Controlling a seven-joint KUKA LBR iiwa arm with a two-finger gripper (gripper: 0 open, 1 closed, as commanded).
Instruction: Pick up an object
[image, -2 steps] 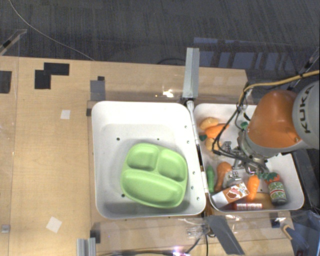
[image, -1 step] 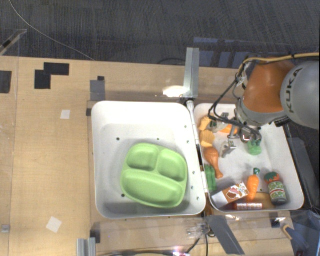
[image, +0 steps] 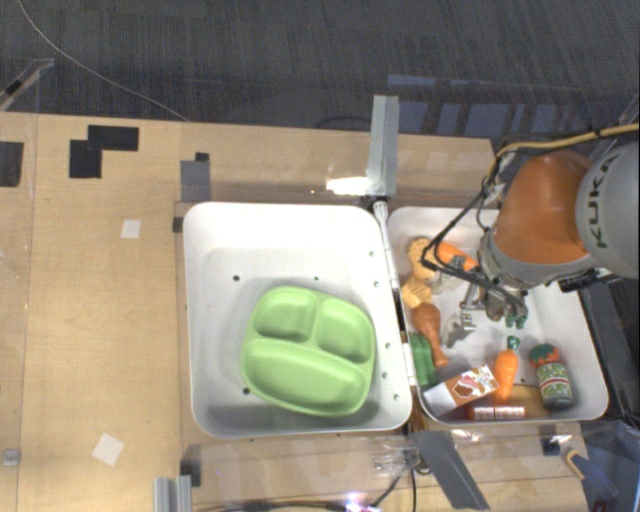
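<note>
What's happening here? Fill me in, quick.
A grey arm reaches in from the right over the right bin, which holds toy food: a carrot, a drumstick, a small jar and other bits. Its gripper hangs low among them, beside the drumstick, with nothing visibly between its fingers. The left bin holds a green divided plate. Nothing has been lifted yet.

Grey KUKA arm (image: 600, 215) with orange band, black lettering, yellow and black cables.
</note>
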